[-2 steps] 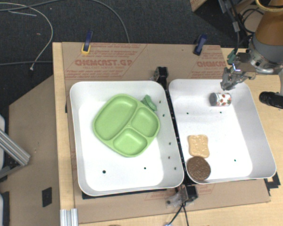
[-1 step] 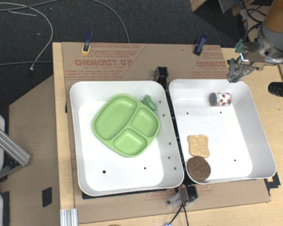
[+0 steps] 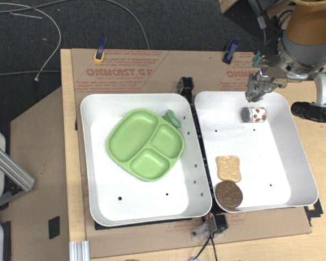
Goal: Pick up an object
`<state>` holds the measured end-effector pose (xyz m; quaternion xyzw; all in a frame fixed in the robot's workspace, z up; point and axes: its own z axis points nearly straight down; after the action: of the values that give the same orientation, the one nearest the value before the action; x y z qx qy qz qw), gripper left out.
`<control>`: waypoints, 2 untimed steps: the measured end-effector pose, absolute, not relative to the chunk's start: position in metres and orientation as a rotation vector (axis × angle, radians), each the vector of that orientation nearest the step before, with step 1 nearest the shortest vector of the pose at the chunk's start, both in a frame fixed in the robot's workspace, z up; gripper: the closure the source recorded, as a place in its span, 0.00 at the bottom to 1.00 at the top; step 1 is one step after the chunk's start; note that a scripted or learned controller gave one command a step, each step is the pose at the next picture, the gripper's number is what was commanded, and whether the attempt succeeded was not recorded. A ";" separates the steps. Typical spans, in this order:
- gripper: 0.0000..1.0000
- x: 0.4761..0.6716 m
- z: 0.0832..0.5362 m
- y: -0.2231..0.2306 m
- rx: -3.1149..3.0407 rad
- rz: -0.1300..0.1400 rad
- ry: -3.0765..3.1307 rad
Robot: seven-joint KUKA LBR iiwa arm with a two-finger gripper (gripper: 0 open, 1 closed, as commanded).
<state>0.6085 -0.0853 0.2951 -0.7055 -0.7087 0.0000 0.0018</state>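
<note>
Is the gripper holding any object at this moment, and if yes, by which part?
Nothing is held. The gripper hangs over the right bin, just above the small can, which lies on the bin floor.

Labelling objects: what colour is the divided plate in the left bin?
Light green divided plate, clearest in the camera view.

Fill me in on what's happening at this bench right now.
A robot arm reaches in from the right, its gripper hanging over the far end of the right bin, just above a small can lying on its side. Nothing shows between its fingers. A toast-like piece and a brown round disc sit near that bin's front left corner. The left bin holds a green divided plate.
</note>
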 end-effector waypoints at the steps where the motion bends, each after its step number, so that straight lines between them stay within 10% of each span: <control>1: 1.00 0.587 0.291 -0.037 -2.213 0.000 -2.224; 2: 1.00 0.575 0.276 0.009 -2.212 0.002 -2.224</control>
<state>0.5750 0.0087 0.2757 -0.7051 -0.7091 0.0005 0.0022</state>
